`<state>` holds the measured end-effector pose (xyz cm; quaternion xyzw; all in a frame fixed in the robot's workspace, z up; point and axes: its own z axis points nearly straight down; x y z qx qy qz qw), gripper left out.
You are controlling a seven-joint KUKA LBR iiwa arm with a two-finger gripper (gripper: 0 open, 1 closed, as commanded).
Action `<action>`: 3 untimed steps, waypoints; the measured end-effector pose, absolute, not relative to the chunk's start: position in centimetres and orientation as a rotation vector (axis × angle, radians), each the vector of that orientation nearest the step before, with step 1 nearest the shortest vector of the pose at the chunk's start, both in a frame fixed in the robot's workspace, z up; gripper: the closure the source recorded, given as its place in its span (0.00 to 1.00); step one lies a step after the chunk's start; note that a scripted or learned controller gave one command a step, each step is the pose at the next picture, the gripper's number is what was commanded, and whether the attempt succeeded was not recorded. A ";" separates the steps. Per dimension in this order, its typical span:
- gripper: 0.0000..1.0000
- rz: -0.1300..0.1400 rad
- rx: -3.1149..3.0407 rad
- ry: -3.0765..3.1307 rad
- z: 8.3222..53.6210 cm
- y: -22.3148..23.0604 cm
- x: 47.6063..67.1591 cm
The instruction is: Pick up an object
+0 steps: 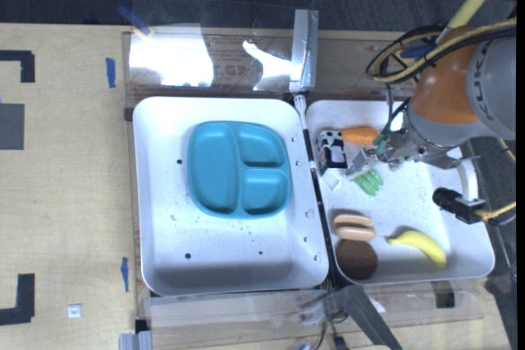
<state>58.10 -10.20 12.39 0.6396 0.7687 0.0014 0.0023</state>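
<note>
- right bin (472, 258) on the table (66, 176) holds the candidates: a carrot (359, 135) at the far left corner, a green piece (369, 181) just beside and below it, a burger (353, 226) nearer the front, a brown round thing (357, 256) touching the burger's near side, a banana (420, 246) to their right.
- left bin (164, 258) carries a blue divided plate (239, 168); not a likely target.
- claw (367, 161) sits low over the carrot and green piece, between the two; cannot tell whether it is spread or clenched, and nothing is visibly held.
- judgement: carrot looks like a light, stiff, smooth plastic toy, likely to slip or roll; best taken across its thick middle, square to its length.
- risk: the bin wall and a black-and-white item (331, 150) crowd the carrot's left end.
</note>
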 end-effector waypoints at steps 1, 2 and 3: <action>0.00 0.002 1.883 2.510 8.7 -10.3 60.9; 1.00 0.008 1.876 2.504 10.0 -10.2 61.1; 1.00 0.011 1.725 2.617 18.9 -1.9 66.8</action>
